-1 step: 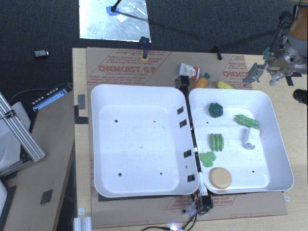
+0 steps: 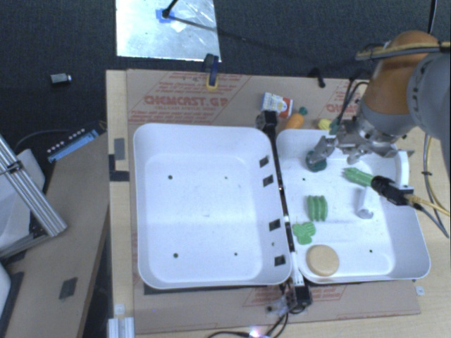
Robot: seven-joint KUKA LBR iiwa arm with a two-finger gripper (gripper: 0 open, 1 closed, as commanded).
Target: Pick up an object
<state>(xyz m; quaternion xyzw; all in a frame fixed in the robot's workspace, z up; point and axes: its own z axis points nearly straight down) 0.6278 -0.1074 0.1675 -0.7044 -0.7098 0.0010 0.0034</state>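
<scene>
My gripper (image 2: 340, 153) hangs over the back of the right bin (image 2: 409, 259), open, with nothing between its fingers. A small dark teal object (image 2: 316, 163) lies just under its left fingertip; I cannot tell if they touch. A green oblong piece (image 2: 358, 177) lies just in front of the right finger. Nearer the front lie a green ribbed piece (image 2: 317, 208), a small green lump (image 2: 304, 232), a tan disc (image 2: 323, 260) and a small grey part (image 2: 362, 208).
The left bin (image 2: 204, 129) adjoins the right one along a dark hinge strip (image 2: 280, 189). Behind the bins on the cardboard sit an orange item (image 2: 294, 120), a yellow one (image 2: 323, 124) and a white-and-red one (image 2: 275, 104).
</scene>
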